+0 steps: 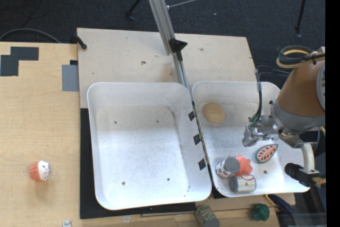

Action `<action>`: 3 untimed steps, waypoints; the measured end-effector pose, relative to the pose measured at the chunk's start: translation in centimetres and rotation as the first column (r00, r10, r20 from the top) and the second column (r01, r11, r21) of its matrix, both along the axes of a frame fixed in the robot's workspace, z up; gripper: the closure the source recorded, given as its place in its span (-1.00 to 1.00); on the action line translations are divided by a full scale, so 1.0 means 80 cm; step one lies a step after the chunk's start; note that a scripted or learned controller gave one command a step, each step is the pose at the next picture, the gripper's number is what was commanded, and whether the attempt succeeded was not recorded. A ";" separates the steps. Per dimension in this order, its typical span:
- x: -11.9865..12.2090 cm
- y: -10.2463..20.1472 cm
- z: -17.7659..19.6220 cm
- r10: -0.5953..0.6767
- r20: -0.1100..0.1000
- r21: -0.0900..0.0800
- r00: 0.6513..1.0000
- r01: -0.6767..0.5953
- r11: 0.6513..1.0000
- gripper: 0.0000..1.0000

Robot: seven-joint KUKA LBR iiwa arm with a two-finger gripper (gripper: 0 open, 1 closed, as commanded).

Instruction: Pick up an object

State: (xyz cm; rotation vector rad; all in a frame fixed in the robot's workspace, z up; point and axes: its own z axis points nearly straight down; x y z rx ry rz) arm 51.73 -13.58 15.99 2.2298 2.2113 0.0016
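Watermelon slice (pixel 266 153) lies flat, long axis slanting up-right | right bin (pixel 234 94) on pale desk (pixel 127 56), dark carpet (pixel 79 2) behind | gripper (pixel 254 134) beside slice, jaws' opening unclear

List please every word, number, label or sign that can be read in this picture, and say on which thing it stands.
No text can be read.
The small can in the right bin: it has a label, too small and blurred to read.
The pole: a checkered marker on its top, no letters.
The red and white toy on the wooden table: dark marks like a face, no writing.
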 end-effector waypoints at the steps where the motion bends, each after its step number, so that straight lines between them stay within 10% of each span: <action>1: 0.001 -0.001 0.066 0.009 0.001 0.000 1.000 -0.009 1.000 1.00; 3: 0.009 0.128 0.076 0.013 -0.003 0.003 1.000 -0.013 1.000 1.00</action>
